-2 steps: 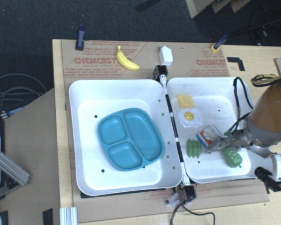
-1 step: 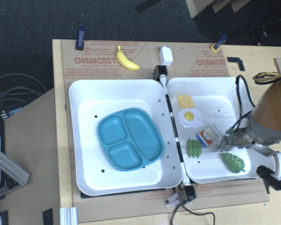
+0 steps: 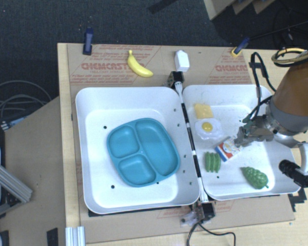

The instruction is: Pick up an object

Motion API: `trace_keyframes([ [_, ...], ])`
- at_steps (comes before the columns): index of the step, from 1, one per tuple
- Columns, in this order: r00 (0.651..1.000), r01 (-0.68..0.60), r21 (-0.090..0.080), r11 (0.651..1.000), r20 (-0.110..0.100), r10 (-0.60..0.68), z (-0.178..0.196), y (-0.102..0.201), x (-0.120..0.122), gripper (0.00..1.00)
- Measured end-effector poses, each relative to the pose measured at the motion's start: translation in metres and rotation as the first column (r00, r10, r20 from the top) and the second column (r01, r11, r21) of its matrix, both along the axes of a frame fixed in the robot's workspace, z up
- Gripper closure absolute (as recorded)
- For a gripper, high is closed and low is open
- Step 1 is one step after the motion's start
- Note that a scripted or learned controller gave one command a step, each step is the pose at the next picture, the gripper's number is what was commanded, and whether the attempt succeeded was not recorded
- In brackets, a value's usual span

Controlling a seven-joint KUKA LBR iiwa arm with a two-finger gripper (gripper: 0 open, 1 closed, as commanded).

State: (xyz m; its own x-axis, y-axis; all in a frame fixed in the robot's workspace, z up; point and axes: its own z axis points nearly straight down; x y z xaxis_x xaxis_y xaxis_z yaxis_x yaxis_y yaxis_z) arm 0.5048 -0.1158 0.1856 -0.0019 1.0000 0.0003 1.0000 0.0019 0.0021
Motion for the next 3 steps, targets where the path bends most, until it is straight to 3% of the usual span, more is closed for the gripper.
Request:
trace_keyframes([
  [1,1.000,0.001,0.000,1.000,-0.002,-0.001,-0.001,-0.001,-0.001,0.00],
  [2,1.000,0.002,-0.003,1.000,0.008,-0.002,-0.097,0.007,0.012,0.00],
  [3,1.000,0.005,-0.009,1.000,0.010,-0.005,-0.097,0.013,0.012,0.00],
])
